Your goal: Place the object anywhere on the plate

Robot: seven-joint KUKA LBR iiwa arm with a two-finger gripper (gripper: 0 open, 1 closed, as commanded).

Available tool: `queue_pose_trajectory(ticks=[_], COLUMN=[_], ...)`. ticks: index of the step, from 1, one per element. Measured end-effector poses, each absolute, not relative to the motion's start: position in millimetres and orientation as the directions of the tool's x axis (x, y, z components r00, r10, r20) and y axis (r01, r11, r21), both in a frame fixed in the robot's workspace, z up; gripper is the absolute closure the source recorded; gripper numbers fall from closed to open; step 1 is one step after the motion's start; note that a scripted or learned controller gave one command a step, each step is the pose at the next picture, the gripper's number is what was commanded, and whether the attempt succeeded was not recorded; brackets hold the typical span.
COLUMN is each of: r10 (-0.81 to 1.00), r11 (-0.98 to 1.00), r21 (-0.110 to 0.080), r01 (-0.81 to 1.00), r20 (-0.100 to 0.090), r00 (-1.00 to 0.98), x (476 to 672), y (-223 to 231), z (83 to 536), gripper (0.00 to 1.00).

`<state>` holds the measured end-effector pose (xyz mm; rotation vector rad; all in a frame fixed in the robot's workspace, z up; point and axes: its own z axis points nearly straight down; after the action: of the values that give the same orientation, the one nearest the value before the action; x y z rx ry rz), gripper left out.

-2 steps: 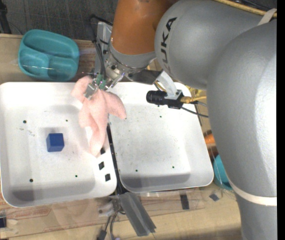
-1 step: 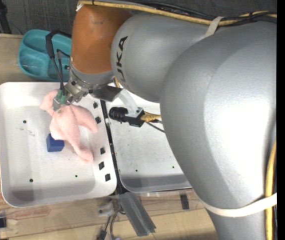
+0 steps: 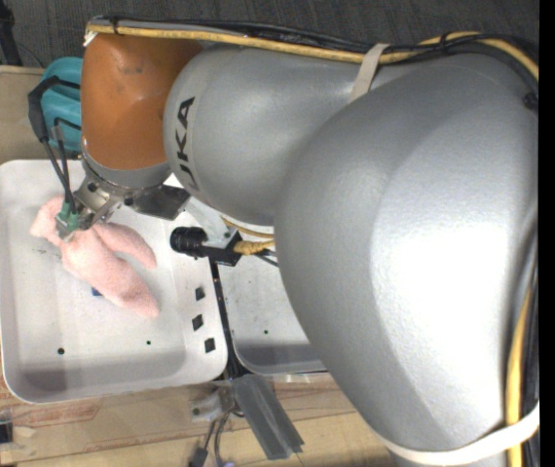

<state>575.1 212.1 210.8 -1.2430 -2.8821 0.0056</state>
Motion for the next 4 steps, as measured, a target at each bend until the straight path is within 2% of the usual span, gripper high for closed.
queue_pose_trajectory(ticks=[1, 2, 3, 4], r10=[0.747, 0.666, 0.718, 0.616], r11=[0.664, 0.746, 0.696, 0.788], r21=[-0.003, -0.002, -0.002, 0.0], r01=[0.747, 0.666, 0.718, 0.616], r20=[0.0, 0.001, 0.0, 0.0], r00=[-0.664, -0.746, -0.696, -0.788], x=[632.5, 575.6, 641.2, 581.0], y=[163, 195, 132, 125], z=[180, 177, 145, 164], gripper=[1.0, 1.0, 1.0, 1.0])
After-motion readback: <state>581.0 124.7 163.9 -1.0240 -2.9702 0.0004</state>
